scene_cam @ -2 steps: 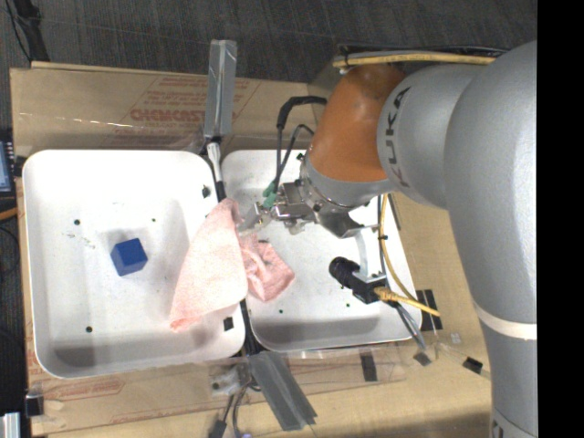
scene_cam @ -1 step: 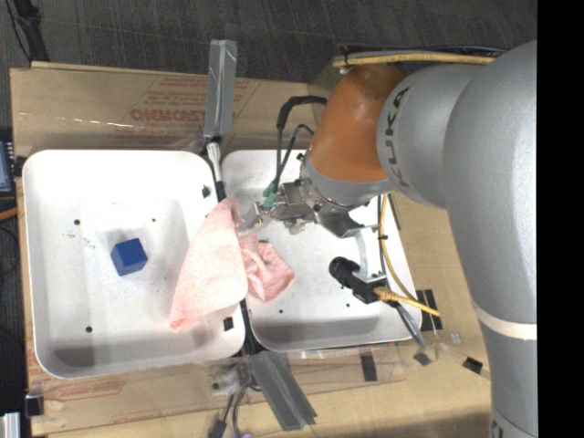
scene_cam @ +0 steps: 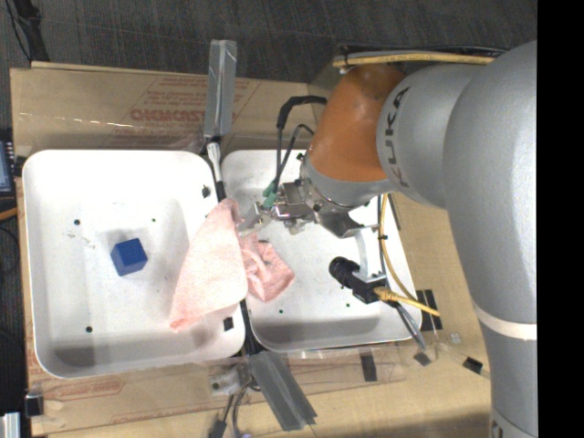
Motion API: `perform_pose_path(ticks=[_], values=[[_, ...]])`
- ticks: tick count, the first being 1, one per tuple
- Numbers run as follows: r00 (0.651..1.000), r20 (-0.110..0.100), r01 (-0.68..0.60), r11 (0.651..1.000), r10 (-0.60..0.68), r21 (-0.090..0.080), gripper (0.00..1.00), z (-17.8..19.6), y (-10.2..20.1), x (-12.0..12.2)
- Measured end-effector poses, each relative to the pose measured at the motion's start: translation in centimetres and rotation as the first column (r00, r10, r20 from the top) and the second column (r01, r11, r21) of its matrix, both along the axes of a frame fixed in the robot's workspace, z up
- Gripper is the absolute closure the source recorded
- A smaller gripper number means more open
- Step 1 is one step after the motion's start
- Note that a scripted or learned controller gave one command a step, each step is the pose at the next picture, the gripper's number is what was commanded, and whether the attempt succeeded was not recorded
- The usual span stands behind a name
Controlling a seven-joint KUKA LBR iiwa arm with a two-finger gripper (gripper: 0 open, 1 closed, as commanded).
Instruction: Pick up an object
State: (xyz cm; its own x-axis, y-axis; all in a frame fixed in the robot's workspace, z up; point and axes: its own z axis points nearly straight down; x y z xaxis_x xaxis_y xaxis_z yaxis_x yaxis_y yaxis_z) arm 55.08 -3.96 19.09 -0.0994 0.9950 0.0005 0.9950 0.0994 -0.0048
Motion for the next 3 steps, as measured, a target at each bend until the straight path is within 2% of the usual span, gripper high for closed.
perform_pose_path(ticks=[1,2,3], values=[[1.000,0.000,0.000,1.000,0.000,0.000,0.00,0.0,0.0,0.0],[0.996,0.001,-0.086,0.996,0.086,0.001,0.00,0.0,-1.3,-5.3],[0.998,-0.003,0.056,0.998,-0.056,0.001,0.00,-7.9,-5.8,-3.0]])
